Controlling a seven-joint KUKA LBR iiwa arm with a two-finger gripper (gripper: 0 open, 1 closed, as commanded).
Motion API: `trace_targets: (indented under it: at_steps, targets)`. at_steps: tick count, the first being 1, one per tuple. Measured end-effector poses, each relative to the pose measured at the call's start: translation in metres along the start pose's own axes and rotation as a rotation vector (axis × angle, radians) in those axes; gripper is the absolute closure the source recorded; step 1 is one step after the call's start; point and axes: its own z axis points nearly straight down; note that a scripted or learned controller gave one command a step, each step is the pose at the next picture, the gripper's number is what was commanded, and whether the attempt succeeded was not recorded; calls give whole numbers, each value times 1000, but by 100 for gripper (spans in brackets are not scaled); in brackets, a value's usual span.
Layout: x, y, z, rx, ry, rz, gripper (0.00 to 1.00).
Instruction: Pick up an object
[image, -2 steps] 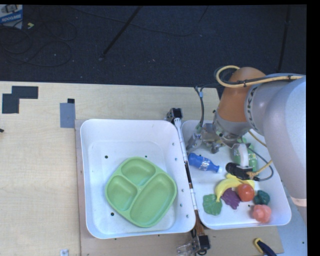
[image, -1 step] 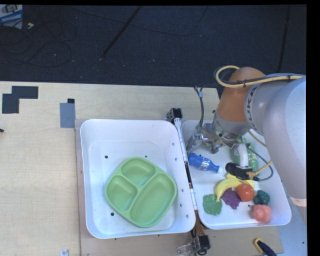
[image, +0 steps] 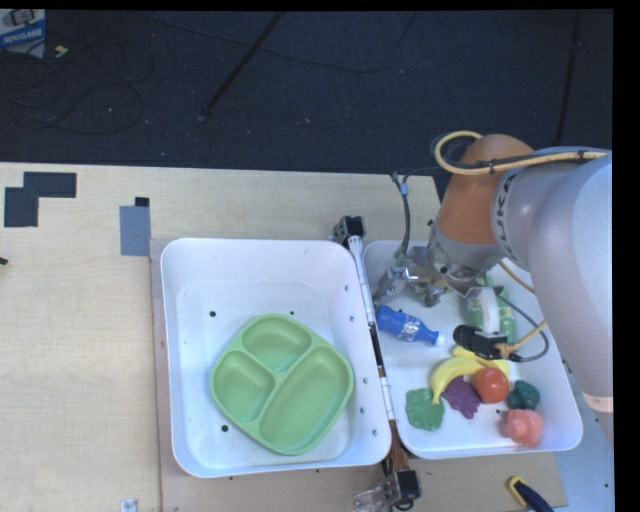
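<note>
- Bench (image: 80, 340) of pale wood carries two white bins side by side.
- Left bin (image: 190, 270) holds a green three-compartment plate (image: 283, 383), lying toward the bin's 5 o'clock corner.
- Right bin (image: 560, 440) holds the small toys: a blue bottle (image: 405, 326) on its side at about 9 o'clock, a green leafy piece (image: 424, 411) at 7 o'clock, and a yellow banana (image: 452, 371) near the centre.
- Just beside the banana sit a purple piece (image: 463, 397) and a red tomato (image: 490, 385); a dark green piece (image: 522, 395) and a pink one (image: 522, 427) lie at 5 o'clock.
- Gripper (image: 418, 285) hangs at the right bin's 11 o'clock; nothing appears between its fingers, though whether they are spread or closed is too blurred to tell.
</note>
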Motion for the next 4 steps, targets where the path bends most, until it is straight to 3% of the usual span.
trace_targets:
  at_steps: [4]
  targets:
    - [5,0,0,0,0,-1,0]
